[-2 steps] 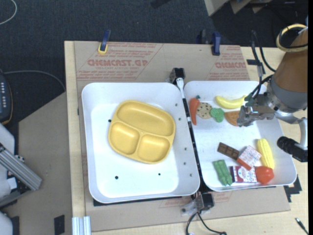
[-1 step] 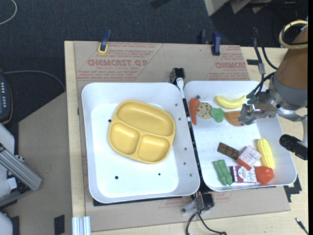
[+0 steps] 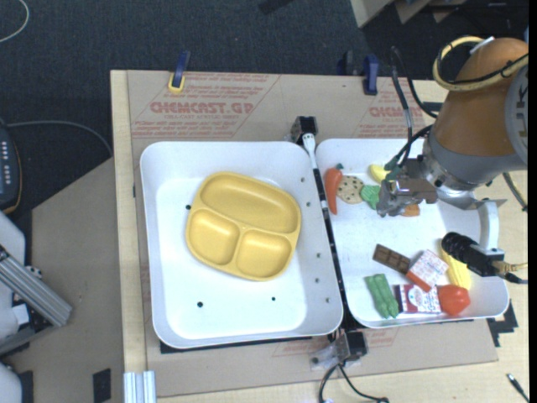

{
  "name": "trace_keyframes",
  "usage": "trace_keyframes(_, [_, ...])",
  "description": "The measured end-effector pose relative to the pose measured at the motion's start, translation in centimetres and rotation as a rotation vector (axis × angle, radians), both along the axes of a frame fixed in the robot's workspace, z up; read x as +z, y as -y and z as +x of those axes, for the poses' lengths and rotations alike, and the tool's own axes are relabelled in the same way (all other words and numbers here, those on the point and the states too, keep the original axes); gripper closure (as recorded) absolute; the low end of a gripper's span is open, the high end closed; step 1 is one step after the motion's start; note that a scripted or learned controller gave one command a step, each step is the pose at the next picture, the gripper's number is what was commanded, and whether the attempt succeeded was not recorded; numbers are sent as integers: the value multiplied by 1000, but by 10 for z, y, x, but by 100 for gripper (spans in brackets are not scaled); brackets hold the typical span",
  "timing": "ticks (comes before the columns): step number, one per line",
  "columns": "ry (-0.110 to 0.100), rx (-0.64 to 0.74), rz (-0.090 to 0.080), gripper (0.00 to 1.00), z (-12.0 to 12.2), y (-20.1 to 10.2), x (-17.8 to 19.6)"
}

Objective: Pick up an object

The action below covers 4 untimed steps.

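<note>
Grey with an orange band, the arm reaches in over the right bin [image 3: 357,242]. The gripper [image 3: 393,198] hangs low over that bin's far half; whether the claw is apart or together cannot be told. At the bin's far left lie a carrot [image 3: 333,190] and a cookie [image 3: 351,190], side by side, with a yellow piece [image 3: 377,172] just beyond them. An orange piece [image 3: 410,211] lies just beside the gripper. A brown bar [image 3: 390,259] sits near the bin's middle. A green piece [image 3: 382,296], a packet [image 3: 419,299] and a tomato [image 3: 454,299] lie along its near edge. Left of this bin, the left bin [image 3: 168,250] holds a yellow plate [image 3: 243,225].
</note>
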<state>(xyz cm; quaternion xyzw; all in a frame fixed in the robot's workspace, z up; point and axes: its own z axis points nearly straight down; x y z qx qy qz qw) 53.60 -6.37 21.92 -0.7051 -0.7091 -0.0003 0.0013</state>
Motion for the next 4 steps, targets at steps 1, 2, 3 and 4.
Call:
trace_keyframes(1, [-1, -1, 0, 100, -17, -46, 13])
trace_keyframes(2, [-1, -3, -1, 100, -25, -70, 13])
trace_keyframes(3, [2, -6, -2, 100, -23, -64, 14])
trace_keyframes(4, [2, -6, -3, 100, -10, -62, 1])
